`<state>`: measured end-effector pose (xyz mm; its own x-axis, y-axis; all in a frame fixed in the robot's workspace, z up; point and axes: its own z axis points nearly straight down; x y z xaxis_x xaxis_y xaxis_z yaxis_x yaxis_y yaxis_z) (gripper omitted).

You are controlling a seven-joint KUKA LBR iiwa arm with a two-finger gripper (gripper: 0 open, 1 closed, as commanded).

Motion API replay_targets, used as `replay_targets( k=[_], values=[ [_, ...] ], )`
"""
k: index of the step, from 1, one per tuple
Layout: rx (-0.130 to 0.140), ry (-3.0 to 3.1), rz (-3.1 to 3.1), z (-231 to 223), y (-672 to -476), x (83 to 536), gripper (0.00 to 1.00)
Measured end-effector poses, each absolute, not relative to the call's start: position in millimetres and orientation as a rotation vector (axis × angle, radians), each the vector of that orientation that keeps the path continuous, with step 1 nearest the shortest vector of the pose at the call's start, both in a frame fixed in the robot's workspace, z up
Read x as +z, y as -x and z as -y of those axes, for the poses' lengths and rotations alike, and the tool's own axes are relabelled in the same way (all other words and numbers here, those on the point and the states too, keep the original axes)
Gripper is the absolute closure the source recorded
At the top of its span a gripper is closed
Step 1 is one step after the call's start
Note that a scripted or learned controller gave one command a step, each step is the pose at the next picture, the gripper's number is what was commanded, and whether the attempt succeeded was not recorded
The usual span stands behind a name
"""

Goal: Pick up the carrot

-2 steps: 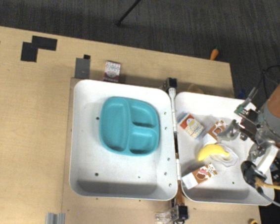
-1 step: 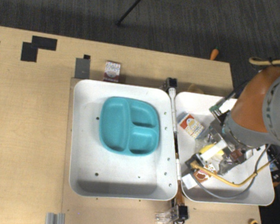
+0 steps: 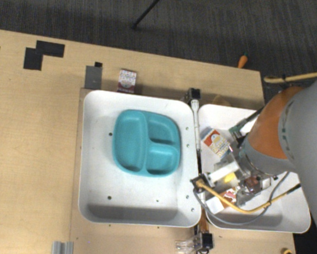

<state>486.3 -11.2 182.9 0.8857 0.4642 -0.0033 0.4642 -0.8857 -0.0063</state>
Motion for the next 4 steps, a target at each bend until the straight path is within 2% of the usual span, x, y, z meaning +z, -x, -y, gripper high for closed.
replay_targets(
  k=[1,2,3,4],
  values=[
    [0.005,3.046,0.750,11.4,-486.7,183.6,0.00],
    [0.003,3.120,0.337,7.7,-501.7,183.8,0.00],
    [0.003,3.120,0.339,7.6,-501.7,183.8,0.00],
    [0.000,3.121,0.338,37.2,-539.0,184.5,0.00]
  ],
)
